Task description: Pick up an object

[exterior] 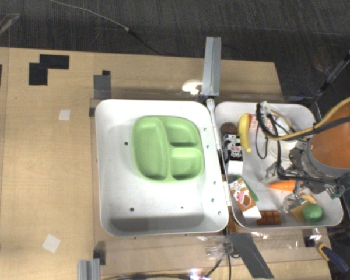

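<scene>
My gripper [294,179] reaches into the right bin [291,108] from the right, below the arm's orange band [337,147]. It hangs low over the bin's near right part. An orange carrot [280,186] lies directly at the gripper, partly covered by it. Just in front sit a green ball [312,213] and a small yellowish piece [306,199]. A yellow banana [244,131] lies at the bin's far side, apart from the gripper.
The right bin also holds a dark box [232,146], a white card [234,168], a printed snack box [243,193] and a chocolate bar [270,217]. Black cables [269,127] loop above the bin. The left bin [114,174] holds a green divided plate [167,148].
</scene>
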